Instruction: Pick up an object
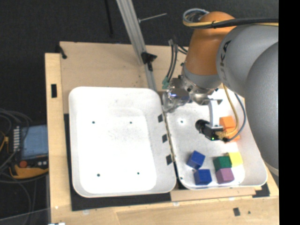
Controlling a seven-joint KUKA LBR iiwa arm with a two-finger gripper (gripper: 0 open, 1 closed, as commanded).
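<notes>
upper blue block (196,159) sits in the right bin (187,139), down toward the bin's 5 o'clock corner, and it's got company. a lower blue block (203,176) lies just at its 5 o'clock. over at 3 o'clock from the upper blue one there's a green block (222,163), with a yellow block (235,159) touching it at 2 o'clock and a purple block (225,175) right against it at 6 o'clock. an orange block (228,123) lies apart from that bunch, up at 12 o'clock from the yellow one, near the bin's 3 o'clock side.

the pincer (172,99) hangs over the right bin's 11 o'clock corner, close to the rim next to the left bin (112,139), well apart from every block. honestly we can't tell whether the pincer is apart or together, it's too small and blurry from up here. the arm (253,55) comes in from 2 o'clock, and both bins rest on the pale bench (93,64).
</notes>
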